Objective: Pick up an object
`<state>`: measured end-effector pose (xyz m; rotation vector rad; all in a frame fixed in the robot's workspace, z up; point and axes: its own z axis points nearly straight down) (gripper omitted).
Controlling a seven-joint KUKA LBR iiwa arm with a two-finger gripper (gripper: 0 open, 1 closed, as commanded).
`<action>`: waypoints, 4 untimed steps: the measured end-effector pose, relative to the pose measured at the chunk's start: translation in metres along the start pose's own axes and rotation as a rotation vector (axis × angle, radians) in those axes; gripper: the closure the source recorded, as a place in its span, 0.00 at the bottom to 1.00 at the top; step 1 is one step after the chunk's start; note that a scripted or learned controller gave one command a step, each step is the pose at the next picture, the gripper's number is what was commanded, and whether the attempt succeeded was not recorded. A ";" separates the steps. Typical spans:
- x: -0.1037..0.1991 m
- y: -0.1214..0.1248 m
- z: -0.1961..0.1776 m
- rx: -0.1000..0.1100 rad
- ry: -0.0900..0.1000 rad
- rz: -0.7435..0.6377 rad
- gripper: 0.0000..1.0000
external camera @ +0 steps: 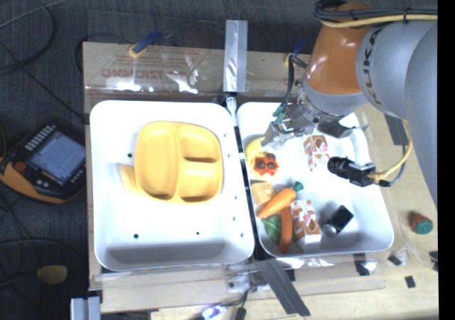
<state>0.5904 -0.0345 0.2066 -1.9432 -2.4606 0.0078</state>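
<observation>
**Tool low over the right bin's far corner, objects crowded below it**

The tool (pixel 279 129) hangs under the orange-banded wrist at the upper left of the right bin (pixel 380 230), down near the bin floor. Whether it is open, closed or gripping something I cannot tell; its tip is a small bright tangle against white plastic. The arm (pixel 398 55) comes in from three o'clock and bends steeply down, most likely so the tool can descend nearly straight between the bin walls.

Just at five o'clock of the tool lies a small red object (pixel 266 163), the nearest loose candidate for a pick. At four o'clock, a little farther, sits a white carton with red print (pixel 315 151). Beyond that a black cylindrical piece (pixel 348 168) on a yellow cable looks like part of the rig rather than an object.

Toward six o'clock the pile thickens: an orange carrot (pixel 276 202) lies slantwise over other items, beside a second printed carton (pixel 306 220) and a dark block (pixel 338 219). They touch or overlap, so a clean grasp there would be harder, in my judgement.

At nine o'clock, across the divider, the left bin (pixel 114 240) carries a yellow divided tray (pixel 178 161), well apart from the tool. Both bins rest on the surface (pixel 412 190).
</observation>
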 end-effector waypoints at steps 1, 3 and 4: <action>0.030 -0.003 -0.016 -0.001 -0.002 -0.225 1.00; -0.016 0.006 -0.017 -0.001 -0.002 -0.269 1.00; -0.041 0.048 0.006 -0.002 -0.001 -0.207 1.00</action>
